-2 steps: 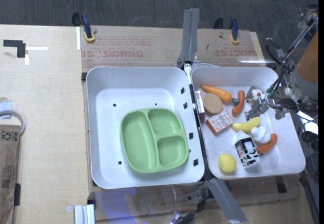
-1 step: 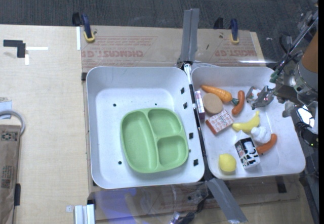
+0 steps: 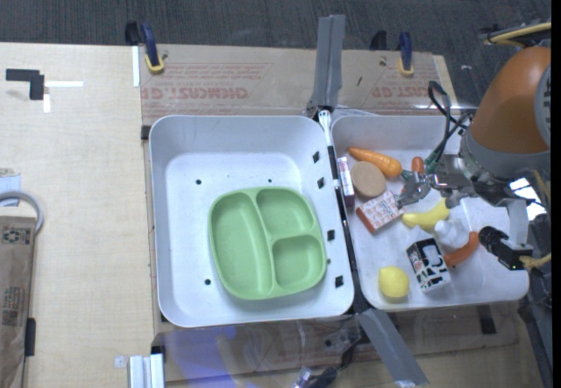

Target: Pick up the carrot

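From the overhead camera view, the metal two-finger gripper hovers in the right white bin, apparently unclenched and holding nothing, just beside the long orange carrot near the back wall. Reaching seems underway; next it must shift left and descend. The wooden bench stands on dark floor.

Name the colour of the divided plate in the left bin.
Light green plate, camera view.
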Tool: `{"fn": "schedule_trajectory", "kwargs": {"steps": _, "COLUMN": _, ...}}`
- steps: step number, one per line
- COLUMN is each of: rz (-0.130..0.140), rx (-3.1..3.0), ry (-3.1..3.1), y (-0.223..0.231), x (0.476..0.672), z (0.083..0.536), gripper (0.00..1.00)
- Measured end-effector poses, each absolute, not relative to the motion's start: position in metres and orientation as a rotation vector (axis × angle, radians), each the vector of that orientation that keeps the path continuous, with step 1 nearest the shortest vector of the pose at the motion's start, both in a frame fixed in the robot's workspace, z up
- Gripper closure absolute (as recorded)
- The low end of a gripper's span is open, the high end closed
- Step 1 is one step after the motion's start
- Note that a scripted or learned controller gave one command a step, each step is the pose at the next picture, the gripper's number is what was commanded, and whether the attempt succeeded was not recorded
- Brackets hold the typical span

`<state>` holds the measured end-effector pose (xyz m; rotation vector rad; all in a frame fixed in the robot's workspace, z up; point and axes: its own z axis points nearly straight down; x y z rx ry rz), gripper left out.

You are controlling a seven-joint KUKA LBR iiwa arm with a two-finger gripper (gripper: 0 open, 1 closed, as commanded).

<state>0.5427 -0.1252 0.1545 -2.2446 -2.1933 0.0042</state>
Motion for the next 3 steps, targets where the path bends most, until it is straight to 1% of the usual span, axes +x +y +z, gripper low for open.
{"fn": "schedule_trajectory", "kwargs": {"steps": 1, "rz": 0.004, "rx": -2.245, "ry": -2.194, "y": -0.125, "x": 0.543, "z": 0.155, "gripper": 0.0}}
{"fn": "schedule_trajectory", "kwargs": {"steps": 2, "rz": 0.002, "rx": -2.036, "ry": -2.392, "y": -0.111, "x": 0.609, "z": 0.157, "gripper": 0.0}}
{"fn": "schedule_trajectory", "kwargs": {"steps": 3, "rz": 0.0, "rx": -1.786, "ry": -2.587, "y": -0.106, "x": 0.659, "z": 0.092, "gripper": 0.0}}
